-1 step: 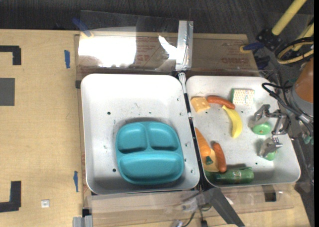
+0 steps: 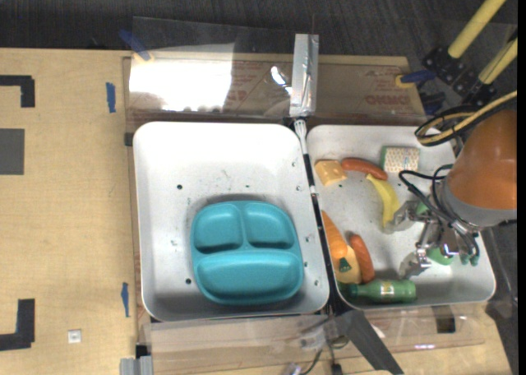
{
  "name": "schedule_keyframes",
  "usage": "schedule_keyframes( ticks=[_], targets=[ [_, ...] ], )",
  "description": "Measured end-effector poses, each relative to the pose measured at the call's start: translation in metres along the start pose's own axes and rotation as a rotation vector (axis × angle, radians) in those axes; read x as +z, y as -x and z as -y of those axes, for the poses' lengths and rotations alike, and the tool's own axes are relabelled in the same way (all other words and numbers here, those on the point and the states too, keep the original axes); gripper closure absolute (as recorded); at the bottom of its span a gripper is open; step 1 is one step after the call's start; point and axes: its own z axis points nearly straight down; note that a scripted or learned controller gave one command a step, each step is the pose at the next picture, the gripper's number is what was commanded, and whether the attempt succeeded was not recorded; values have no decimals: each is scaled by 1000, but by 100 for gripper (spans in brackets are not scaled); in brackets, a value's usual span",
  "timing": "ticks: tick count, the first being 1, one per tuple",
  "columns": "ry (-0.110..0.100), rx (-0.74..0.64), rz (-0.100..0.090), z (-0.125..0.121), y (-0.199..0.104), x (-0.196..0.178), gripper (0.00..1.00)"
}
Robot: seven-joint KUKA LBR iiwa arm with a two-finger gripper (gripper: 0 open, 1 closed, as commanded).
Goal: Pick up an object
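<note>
The right bin [image 2: 477, 287] holds several toy foods. A yellow banana [image 2: 385, 198] lies near its middle, with a red sausage [image 2: 364, 167] and a tan wedge [image 2: 330, 172] behind it. A speckled block [image 2: 400, 157] sits at the back. An orange carrot [image 2: 333, 238] and a red-orange piece [image 2: 362, 256] lie along the left wall. A green bottle [image 2: 382, 289] rests on its side at the front. My gripper [image 2: 407, 242] hangs low over the bin floor, right of the banana and above the bottle. It is open, with bare floor between its fingers.
The left bin [image 2: 164, 159] holds a teal divided plate [image 2: 245, 252]. A small green item [image 2: 445, 256] sits partly hidden under the wrist. A raised ridge [image 2: 311, 192] separates the bins. Cables and yellow rods [image 2: 485, 11] stand at the far right.
</note>
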Motion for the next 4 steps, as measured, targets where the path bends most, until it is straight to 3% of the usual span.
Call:
schedule_keyframes(
  ticks=[1,2,3,4],
  targets=[
    [-1,-200,9,-14,111,8,0],
    [-2,-361,6,35,169,9,0],
    [2,-526,8,57,118,9,0],
    [-1,-493,9,23,67,7,0]
  ],
)
